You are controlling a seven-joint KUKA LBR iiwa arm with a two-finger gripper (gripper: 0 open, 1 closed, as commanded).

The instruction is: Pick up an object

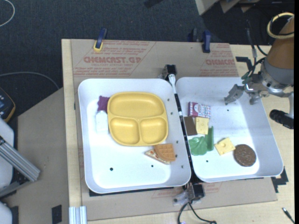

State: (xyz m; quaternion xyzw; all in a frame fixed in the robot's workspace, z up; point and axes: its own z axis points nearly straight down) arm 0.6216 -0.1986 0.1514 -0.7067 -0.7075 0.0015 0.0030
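hanging over the upper right corner of the right bin (261, 139), the gripper (243, 96) has its two fingers spread apart with nothing between them — one fingertip near the bin's back area, the other closer to the right rim. the grey arm (280, 73) enters from the right, its orange band above the wrist.

below and to the left of the gripper, well apart from it, the objects cluster in the right bin's left half: a red-and-white packet (199, 109), a brown square (189, 125) touching a pale yellow square (202, 125), a green leafy piece (201, 144), a yellow cheese wedge (224, 146) and a brown round cookie (245, 155) near the front rim.

the left bin (93, 171) holds a yellow divided plate (138, 118), a white bottle (101, 122) and a purple item (103, 102) just beside its left edge, and a waffle-like piece (162, 153) at its front — all on the table (74, 78).
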